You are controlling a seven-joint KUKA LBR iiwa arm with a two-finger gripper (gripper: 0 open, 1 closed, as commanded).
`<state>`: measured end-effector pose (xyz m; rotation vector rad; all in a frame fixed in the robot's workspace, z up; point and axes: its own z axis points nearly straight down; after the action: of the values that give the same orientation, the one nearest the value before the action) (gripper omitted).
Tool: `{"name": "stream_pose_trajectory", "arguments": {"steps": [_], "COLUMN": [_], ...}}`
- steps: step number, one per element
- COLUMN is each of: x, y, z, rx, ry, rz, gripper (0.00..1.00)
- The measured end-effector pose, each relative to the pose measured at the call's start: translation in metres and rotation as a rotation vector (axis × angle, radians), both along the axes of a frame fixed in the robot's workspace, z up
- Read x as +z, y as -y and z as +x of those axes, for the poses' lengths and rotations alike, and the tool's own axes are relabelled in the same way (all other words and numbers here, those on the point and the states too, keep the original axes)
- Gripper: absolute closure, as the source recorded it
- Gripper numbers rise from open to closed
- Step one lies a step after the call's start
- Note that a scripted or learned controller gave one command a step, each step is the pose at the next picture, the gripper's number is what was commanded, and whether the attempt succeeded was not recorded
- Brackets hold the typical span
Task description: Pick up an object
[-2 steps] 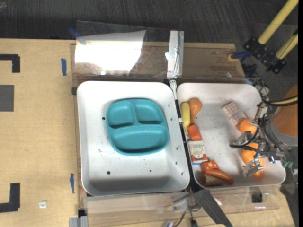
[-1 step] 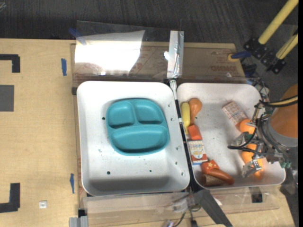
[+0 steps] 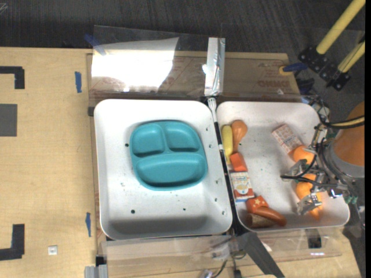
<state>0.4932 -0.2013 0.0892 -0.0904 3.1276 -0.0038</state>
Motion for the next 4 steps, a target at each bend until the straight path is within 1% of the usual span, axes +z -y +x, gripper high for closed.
{"name": "stream_pose_trajectory", "arguments": {"steps": [1, 2, 3, 4], "x": [0.0003, -0.0001, 0.0002, -0.0001], "y": [-0.0062, 0.0007, 0.0018, 0.0009], "z": [-0.0052, 0.0042, -0.0008, 0.0028], "rx": [-0.007, 0.087, 0.109, 0.055], "ry": [0.002, -0.001, 0.002, -0.001], "rz": [-0.002, -0.002, -0.003, -0.001], "gripper": [0.0, 0.0, 0.0, 0.0]}}
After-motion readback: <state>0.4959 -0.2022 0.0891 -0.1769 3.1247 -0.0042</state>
